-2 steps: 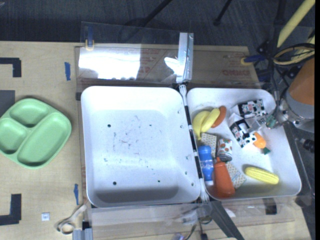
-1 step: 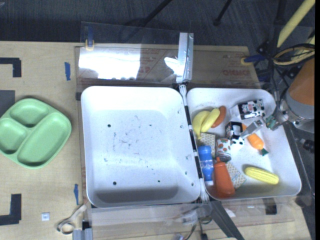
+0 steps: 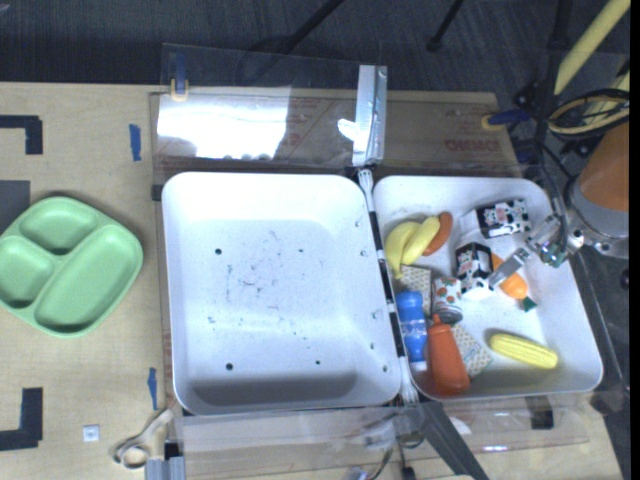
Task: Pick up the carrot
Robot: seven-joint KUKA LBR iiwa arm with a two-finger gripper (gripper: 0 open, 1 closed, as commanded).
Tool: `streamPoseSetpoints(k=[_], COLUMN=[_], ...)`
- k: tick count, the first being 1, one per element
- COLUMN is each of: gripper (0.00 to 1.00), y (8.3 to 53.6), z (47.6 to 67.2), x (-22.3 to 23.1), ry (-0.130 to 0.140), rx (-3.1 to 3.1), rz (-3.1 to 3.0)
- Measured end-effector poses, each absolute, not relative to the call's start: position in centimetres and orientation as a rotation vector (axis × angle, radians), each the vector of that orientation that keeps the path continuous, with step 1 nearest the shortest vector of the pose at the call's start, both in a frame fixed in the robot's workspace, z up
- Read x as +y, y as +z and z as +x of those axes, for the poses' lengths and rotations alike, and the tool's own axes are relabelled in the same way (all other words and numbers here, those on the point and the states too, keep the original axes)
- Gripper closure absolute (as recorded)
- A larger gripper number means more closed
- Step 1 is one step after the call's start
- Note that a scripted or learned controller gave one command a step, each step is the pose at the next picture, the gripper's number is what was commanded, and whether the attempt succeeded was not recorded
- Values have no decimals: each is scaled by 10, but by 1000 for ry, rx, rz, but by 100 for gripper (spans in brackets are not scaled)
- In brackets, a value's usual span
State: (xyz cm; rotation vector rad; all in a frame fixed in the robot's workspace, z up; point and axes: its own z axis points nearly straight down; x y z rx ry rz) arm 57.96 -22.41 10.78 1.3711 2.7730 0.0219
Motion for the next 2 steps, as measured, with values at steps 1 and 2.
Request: streamPoseSetpoints(k=[1,2], gripper=[100,100], y=[115,110], z=[578,605], x=[-227,-225], ry=[16,2], rx=[2773,2874], rz=[1374,1255])
